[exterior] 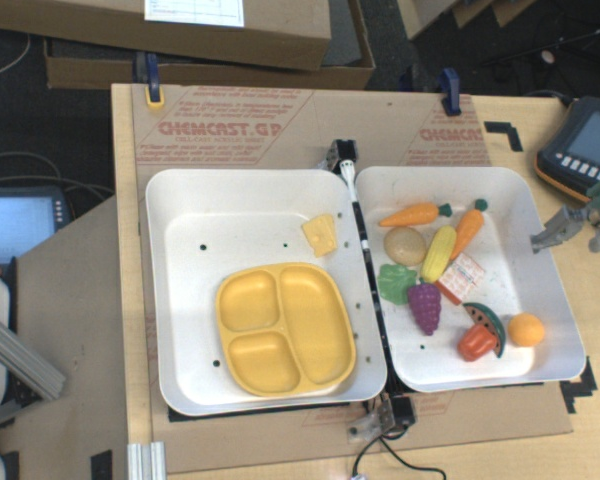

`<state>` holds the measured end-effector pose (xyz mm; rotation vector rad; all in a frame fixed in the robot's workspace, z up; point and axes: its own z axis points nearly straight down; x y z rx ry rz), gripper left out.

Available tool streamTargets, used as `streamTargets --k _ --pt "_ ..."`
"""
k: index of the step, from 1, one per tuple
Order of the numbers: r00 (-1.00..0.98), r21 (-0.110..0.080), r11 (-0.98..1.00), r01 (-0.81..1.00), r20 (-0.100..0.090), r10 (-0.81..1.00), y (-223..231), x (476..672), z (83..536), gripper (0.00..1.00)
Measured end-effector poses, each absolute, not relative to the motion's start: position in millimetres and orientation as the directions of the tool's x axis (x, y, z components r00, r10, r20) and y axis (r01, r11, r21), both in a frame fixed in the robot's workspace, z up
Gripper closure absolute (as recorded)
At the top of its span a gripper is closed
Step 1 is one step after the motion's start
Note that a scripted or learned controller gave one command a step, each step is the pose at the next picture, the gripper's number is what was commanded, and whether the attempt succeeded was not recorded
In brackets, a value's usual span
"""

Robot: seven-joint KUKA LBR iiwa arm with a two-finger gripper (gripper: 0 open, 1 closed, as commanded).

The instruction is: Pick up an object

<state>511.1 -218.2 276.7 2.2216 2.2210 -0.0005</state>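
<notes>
The right bin (pixel 525 268) holds several toy foods: two carrots (pixel 413 214) (pixel 467 230), a potato (pixel 405 246), a corn cob (pixel 439 252), a green leafy piece (pixel 395 282), purple grapes (pixel 426 306), a watermelon slice (pixel 485 323), a red pepper (pixel 475 344), an orange (pixel 526 330) and a small white-and-red packet (pixel 462 273). My gripper (pixel 558 232) sits at the right bin's outer rim, just right of the foods and touching none of them. In the left bin (pixel 200 218) lie a cheese wedge (pixel 320 235) and a yellow divided plate (pixel 285 326).
A teach pendant (pixel 580 153) rests on the bench beyond the right bin's far corner. Two blue clamps (pixel 450 93) (pixel 152 73) pin the brown board at the back edge. A cardboard box (pixel 180 8) lies behind the bench.
</notes>
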Motion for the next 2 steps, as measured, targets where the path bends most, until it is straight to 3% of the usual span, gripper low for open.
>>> streamTargets --k 1,2 --pt "-0.007 -0.012 0.007 1.000 0.007 1.000 -135.7 502.3 149.5 0.00" --pt "-0.001 0.014 0.001 1.000 -0.002 1.000 -116.1 536.1 101.3 0.00"
